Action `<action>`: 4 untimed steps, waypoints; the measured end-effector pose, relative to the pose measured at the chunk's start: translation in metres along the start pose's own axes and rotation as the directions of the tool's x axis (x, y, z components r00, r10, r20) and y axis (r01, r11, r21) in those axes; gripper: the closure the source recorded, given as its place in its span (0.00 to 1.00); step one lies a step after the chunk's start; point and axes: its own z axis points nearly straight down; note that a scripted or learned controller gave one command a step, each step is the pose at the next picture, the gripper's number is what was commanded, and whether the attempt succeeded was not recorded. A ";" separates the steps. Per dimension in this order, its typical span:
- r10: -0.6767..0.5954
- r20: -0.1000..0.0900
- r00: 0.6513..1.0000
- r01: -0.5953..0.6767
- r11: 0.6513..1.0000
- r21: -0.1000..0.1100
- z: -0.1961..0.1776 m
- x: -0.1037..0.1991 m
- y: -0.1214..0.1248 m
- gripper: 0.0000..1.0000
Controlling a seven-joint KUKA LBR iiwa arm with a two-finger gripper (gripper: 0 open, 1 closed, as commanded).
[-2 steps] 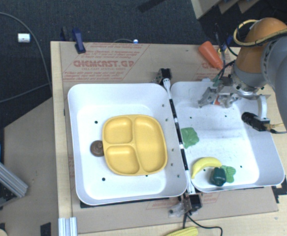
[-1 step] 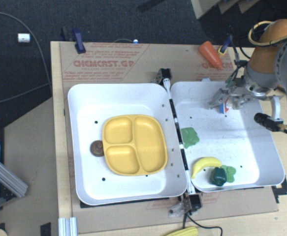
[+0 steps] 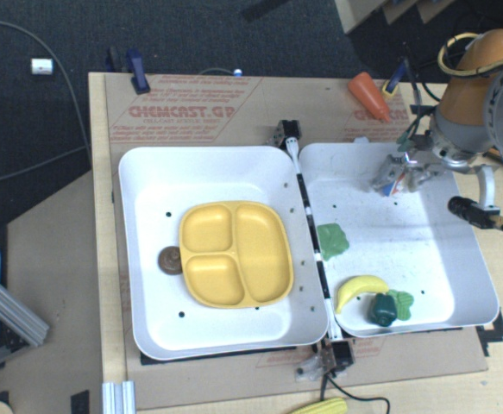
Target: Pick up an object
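Right now my gripper (image 3: 395, 178) hangs over the far end of the right bin (image 3: 458, 266), and nothing shows between its fingers; how wide they stand I cannot tell at this size and angle. Taking the right bin as my landmark, the candidates all lie toward its other end: a banana (image 3: 359, 289) rests near the front wall, curved, with a dark green toy (image 3: 383, 310) just beside it and a lighter green leafy piece (image 3: 401, 299) touching that. A pale green piece (image 3: 331, 239) sits alone against the wall that the bin shares with the left bin (image 3: 147, 231), well apart from the cluster. The left bin carries a yellow divided plate (image 3: 234, 253) and a small brown disc (image 3: 171, 260) at the plate's edge. I judge the banana the best choice: likely a light, stiff plastic toy with a smooth, somewhat slippery skin, so I would close across its middle, fingers astride the narrow width, not along the curve. Its neighbours crowd one end, so a finger could knock the dark green toy. The lone pale green piece looks flatter and harder to get under.
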 end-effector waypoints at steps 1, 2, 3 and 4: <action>-0.001 0.011 1.000 0.001 1.000 -0.022 0.007 0.101 0.000 1.00; 0.000 0.014 1.000 0.001 1.000 -0.026 0.007 0.100 0.001 0.00; 0.002 0.009 1.000 -0.002 1.000 -0.014 0.008 0.038 0.002 0.00; -0.003 0.002 1.000 0.003 1.000 -0.020 -0.042 -0.012 0.003 0.00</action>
